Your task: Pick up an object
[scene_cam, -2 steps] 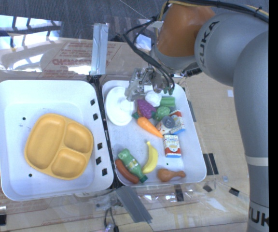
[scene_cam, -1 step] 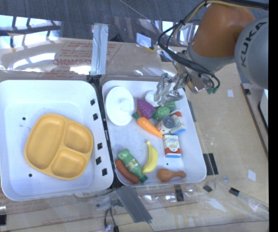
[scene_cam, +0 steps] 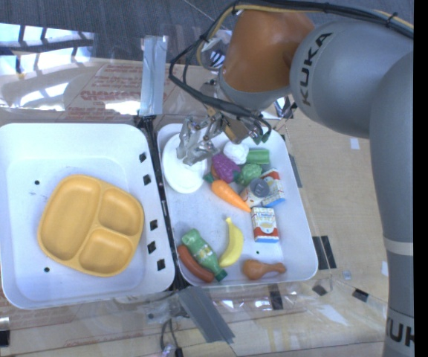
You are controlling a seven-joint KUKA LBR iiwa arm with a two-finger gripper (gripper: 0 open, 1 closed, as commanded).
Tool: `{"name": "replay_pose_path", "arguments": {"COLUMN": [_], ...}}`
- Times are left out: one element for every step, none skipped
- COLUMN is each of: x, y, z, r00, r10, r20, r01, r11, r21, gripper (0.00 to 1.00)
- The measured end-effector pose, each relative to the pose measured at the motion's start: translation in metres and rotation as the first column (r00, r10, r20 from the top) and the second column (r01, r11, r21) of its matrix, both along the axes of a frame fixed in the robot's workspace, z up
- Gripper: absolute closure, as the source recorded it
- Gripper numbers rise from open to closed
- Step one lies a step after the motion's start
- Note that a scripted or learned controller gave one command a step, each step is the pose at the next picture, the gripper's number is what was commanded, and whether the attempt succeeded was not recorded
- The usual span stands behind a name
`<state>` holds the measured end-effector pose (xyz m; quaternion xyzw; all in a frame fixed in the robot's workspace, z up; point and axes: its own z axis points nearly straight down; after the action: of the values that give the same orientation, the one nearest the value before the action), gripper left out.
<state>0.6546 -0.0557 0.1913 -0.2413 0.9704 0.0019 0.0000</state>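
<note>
My gripper [scene_cam: 193,149] hangs over the back left of the right bin [scene_cam: 303,236], just above a white plate [scene_cam: 181,175]. Nothing shows between its metal fingers [scene_cam: 188,141]. Toy food lies to its right and in front: a purple grape bunch [scene_cam: 225,167], a green vegetable [scene_cam: 250,173], a white piece [scene_cam: 235,152], a green block [scene_cam: 258,156], an orange carrot [scene_cam: 227,193], a small can [scene_cam: 260,190], a red-and-white carton [scene_cam: 264,224], a yellow banana [scene_cam: 232,244], a green bottle [scene_cam: 201,250], a sausage [scene_cam: 194,265] and a brown drumstick [scene_cam: 262,269].
The left bin [scene_cam: 21,155] holds a yellow divided tray [scene_cam: 90,224]. A black divider strip [scene_cam: 157,199] runs between the bins. The grey arm with its orange band [scene_cam: 262,39] reaches in from the upper right over the right bin's back edge.
</note>
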Motion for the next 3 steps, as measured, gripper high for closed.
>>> {"name": "replay_pose_path", "arguments": {"x": [0.002,-0.004,0.003], "y": [-0.037,-0.08,-0.154], "z": [0.012,0.03,-0.011], "r00": [0.995,0.771,0.528], "r10": [0.1,0.637,0.849], "r20": [0.005,0.005,0.004], "r01": [-0.1,-0.637,-0.849], "r11": [0.995,0.771,0.528], "r21": [-0.005,-0.006,-0.005], "gripper": [1.0,1.0,1.0]}}
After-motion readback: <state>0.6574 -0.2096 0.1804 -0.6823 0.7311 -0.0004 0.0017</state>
